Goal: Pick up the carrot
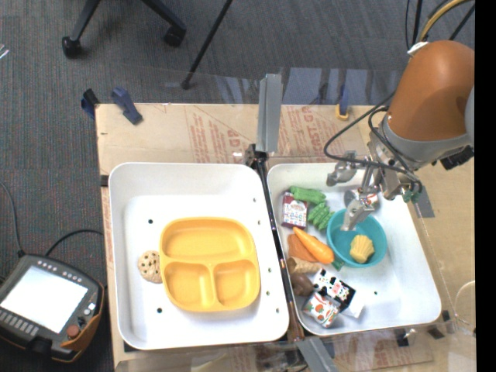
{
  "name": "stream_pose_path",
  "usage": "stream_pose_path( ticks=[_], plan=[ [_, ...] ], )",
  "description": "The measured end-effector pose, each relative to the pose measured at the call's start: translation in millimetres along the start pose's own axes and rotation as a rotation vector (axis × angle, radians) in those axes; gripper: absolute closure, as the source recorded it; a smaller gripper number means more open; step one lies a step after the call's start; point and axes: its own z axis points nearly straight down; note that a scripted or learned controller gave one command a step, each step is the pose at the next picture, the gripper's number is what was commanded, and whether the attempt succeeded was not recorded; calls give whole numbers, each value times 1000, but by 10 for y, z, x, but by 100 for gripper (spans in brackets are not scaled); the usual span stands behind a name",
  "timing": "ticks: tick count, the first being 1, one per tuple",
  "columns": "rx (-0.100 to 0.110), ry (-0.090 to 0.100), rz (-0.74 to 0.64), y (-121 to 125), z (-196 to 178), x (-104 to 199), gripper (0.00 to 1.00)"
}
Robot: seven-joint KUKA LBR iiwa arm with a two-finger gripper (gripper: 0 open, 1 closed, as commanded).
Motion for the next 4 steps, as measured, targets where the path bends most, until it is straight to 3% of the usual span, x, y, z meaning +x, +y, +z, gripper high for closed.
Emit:
stream_pose_path(
  ticks=[1,2,3,4],
  plan=[
    [-2,8,-124,165,1482,455,0],
    [9,-53,-319,167,1335,930,0],
    [2,-19,-232,185,1406,781,0],
    [1,-11,-237,197,1319,795,100]
  ],
)
